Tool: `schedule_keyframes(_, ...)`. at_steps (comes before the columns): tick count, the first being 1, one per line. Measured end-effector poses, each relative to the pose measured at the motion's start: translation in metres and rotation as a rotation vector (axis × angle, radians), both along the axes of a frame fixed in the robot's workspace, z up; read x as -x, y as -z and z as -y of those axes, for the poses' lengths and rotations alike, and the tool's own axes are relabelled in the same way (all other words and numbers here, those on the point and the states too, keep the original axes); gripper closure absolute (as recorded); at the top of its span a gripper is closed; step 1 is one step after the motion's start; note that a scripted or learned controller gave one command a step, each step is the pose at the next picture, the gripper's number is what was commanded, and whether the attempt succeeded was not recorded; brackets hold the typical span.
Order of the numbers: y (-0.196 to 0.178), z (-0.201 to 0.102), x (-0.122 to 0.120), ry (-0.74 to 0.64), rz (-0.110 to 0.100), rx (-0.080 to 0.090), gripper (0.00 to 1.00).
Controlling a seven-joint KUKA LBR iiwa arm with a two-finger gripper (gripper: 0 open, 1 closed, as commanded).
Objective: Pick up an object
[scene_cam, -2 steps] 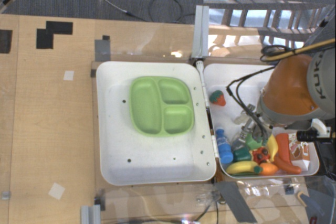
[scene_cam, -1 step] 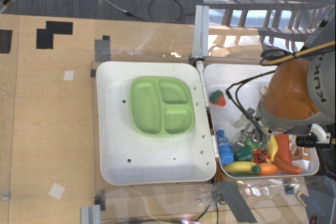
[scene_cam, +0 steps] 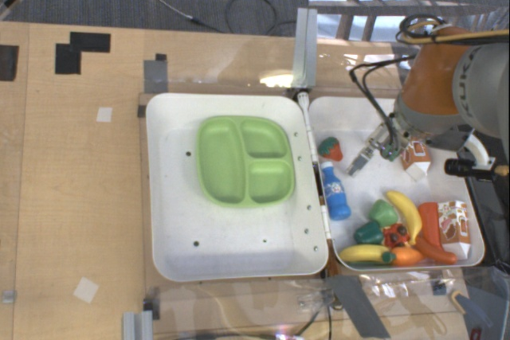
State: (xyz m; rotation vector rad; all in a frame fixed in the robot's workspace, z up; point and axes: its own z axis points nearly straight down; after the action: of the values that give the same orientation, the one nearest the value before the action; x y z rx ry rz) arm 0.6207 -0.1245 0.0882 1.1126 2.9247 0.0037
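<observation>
**ENTRY: right-bin pick, approach stage, nothing in grasp**

Gripper (scene_cam: 361, 162): grey arm w/ orange band reaches in from right, fingers over bare floor of right bin (scene_cam: 351, 111). Fingers appear to lie together, slanting down-left; nothing between them.

Left bin (scene_cam: 171, 187): holds green divided tray (scene_cam: 245, 160) only, approx central.

Right bin contents:
- Strawberry (scene_cam: 329, 148) – red w/ green top, near left wall, just left of and slightly above the fingertips; nearest item.
- Blue bottle (scene_cam: 335, 191) – lying along left wall, white label, just below-left of the tips.
- Small carton (scene_cam: 416, 158) – white/red, right of gripper, partly under the wrist.
- Banana (scene_cam: 405, 212) – yellow, slanted, mid-bin, below-right of tips.
- Green pepper (scene_cam: 382, 213) – touching the banana's left side.
- Cluster at front wall: dark green piece (scene_cam: 368, 233), second yellow piece (scene_cam: 362, 253), carrot (scene_cam: 406, 256), red items; packed, touching.
- Red/white box (scene_cam: 453, 220) – far right corner.

Handling notes (judgement): best candidates = strawberry or bottle; both stand apart from neighbours and close to the tips. Fingers need to open before descent. For bottle, straddle across the narrow width, not along length; its closeness to the wall leaves little room for the outer finger. Strawberry is rounded, so centre on it or it may squirt out. Avoid front cluster: crowded, likely to nudge neighbours. Lift straight up, clear of the bin rim.
</observation>
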Motion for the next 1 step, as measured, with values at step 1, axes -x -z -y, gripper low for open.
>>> schedule_keyframes(1, -0.0009, 0.0506, 0.058, 0.068, -0.003, 0.001, 0.0)
